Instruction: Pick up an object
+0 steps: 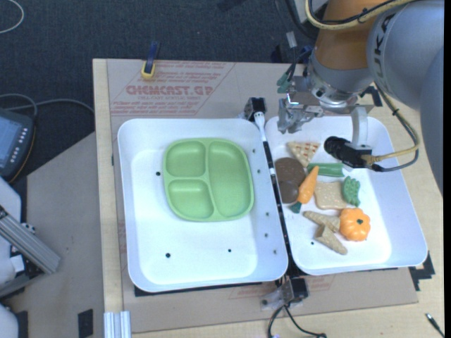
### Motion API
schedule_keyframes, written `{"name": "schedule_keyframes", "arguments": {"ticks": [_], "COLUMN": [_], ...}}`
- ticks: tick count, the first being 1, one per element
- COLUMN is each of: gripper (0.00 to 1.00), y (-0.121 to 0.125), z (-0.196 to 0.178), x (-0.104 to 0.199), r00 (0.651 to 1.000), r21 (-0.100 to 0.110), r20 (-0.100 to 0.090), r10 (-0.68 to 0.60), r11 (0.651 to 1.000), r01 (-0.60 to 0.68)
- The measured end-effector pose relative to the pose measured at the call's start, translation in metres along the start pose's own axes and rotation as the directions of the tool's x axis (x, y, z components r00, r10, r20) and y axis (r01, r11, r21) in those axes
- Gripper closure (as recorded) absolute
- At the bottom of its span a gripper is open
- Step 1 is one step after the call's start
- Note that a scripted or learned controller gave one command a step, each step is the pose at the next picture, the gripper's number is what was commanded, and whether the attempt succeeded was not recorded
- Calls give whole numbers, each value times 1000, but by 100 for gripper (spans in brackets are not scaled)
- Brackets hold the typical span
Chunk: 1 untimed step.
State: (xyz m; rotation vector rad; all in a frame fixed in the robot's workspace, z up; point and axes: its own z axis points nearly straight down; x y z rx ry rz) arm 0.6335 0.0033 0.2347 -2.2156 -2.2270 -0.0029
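My gripper [292, 120] hangs over the back left corner of the right bin [405, 217], just above and behind a tan waffle wedge [304, 151]. Nothing shows between its fingers. Below it lie a brown oval piece [287, 177], an orange carrot [309, 182], a slice of toast [328, 195], a green leafy piece [350, 190], a green stick [325, 168], a small orange pumpkin [354, 224] and tan cracker shapes [325, 229].
The left bin [141, 245] holds a green divided plate [208, 179]. A black cable connector [345, 151] juts over the right bin's back. The grey arm with its orange band [366, 20] fills the upper right. A clamp [149, 60] sits on the board's far edge.
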Motion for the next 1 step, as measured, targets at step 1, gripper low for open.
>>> {"name": "schedule_keyframes", "arguments": {"ticks": [1], "gripper": [100], "y": [-1], "z": [1], "x": [3], "r00": [1000], "r21": [2], "r20": [1], "r10": [3], "r11": [1000], "r01": [-3]}}
